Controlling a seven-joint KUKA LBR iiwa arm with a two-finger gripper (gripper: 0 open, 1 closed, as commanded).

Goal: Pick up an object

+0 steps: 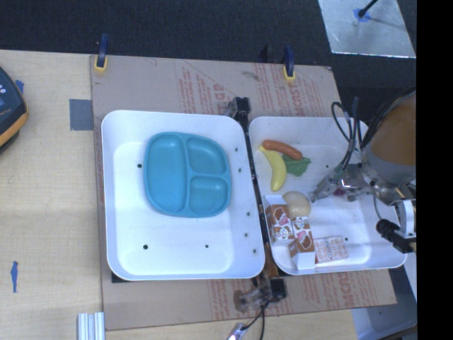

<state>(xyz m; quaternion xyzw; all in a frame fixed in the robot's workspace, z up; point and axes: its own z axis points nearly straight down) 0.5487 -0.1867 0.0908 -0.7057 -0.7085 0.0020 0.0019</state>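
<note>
So, looking down from the camera view: two shallow white bins sit side by side on a brown cardboard sheet clipped to the wooden desk [49, 211]. The left bin [127, 246] has a blue divided plate [187, 174] lying flat in its upper middle, three compartments, nothing on it.

The right bin [368, 257] is where all the pickable stuff is. Near the top left there's a red-orange sausage-looking thing [282, 149], and right under it a yellow banana [277, 172] with something green [298, 166] tucked in beside it, touching both. Lower down there's a pale round lump [298, 203], kind of like a bread roll or potato, can't tell which. Just below and touching it are small printed cartons [290, 231] in brown, red and white, standing against the bin's left wall, plus another flat white packet [330, 248] lying just to their right near the bottom edge.

The arm [393, 137] comes in from the right, orange band showing, cables looping over it. The gripper [338, 185] is low in the right bin, right of the banana and the round lump, apart from both. Nothing visible between its tips, and I honestly can't tell whether it's spread or closed; it's just a grey metallic blur there.
</note>
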